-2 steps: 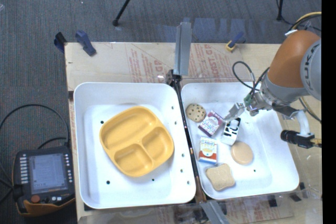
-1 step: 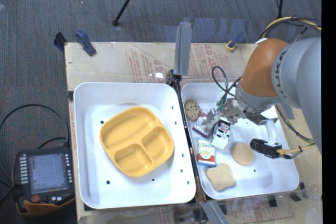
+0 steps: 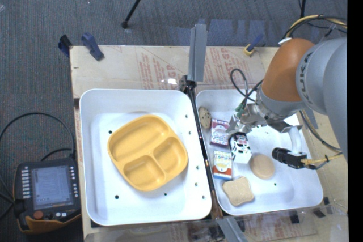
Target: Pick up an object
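Black-and-white carton (image 3: 241, 148) stands just below the claw (image 3: 245, 122), nearly touching it, in the right bin (image 3: 306, 190); whether the claw is wide or narrow I cannot tell. A red packet (image 3: 219, 132) lies to its left, so a short descent should do

I see a yellow tray (image 3: 147, 152) in a white bin (image 3: 91, 122), a black-and-white carton (image 3: 241, 148) (cow-patterned), tan bread (image 3: 238, 191).
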